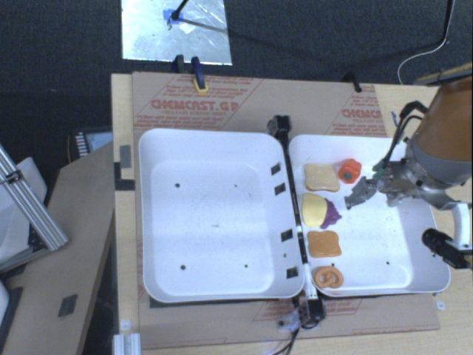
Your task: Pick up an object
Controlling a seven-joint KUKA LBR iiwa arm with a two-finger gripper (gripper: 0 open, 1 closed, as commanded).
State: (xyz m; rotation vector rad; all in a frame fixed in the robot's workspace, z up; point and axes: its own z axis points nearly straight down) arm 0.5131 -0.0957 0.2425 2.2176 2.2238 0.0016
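Two white bins sit side by side on a brown bench in the middle of the frame. The left bin [214, 213] is the bigger-looking one and takes up the middle of the picture. The right bin [377, 257] holds some toy food, all lined up along its left side, near the wall between the two bins. At the top of that line is a pale slice of bread [321, 177], and just to the right of it, touching or almost touching, is a small orange carrot piece [349, 170] with a bit of green on it. Below the bread is a round yellow and purple toy [318, 211]. Under that lies an orange-brown piece of toast [324, 244], and lowest of all, near the bottom edge of the bin, is a little brown pretzel [328, 276]. The grey arm [443, 135] with its orange part comes in from the right side of the frame. Its gripper [359, 195] hangs over the right bin, pointing to the left. The tip is just below and to the right of the carrot piece and to the right of the yellow and purple toy, close to both. Nothing can be seen between the fingers, and I cannot tell if they are apart or together because the tip looks small and dark.
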